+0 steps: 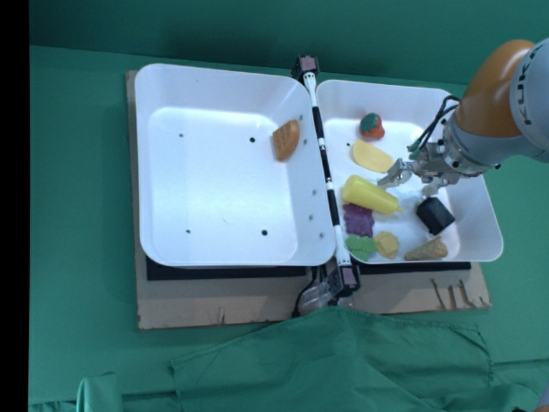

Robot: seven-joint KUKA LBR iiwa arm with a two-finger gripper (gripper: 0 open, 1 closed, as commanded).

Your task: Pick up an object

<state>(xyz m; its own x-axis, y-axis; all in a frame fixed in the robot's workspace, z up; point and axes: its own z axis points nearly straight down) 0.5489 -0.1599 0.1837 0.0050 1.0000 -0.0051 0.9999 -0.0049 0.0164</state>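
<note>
- Camera view: pincer (410,175) hovers in the right bin (480,230), fingers spread, holding nothing.
- Yellow corn (369,194) lies just left; black block (435,215) just below-right.

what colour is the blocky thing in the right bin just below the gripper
Black. The block sits in the right bin, clearest in the camera view.

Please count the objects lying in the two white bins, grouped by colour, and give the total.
Orange/tan: 3
Yellow: 2
Red with green: 1
Purple: 1
Green: 1
Black: 1
Total: 9
</note>
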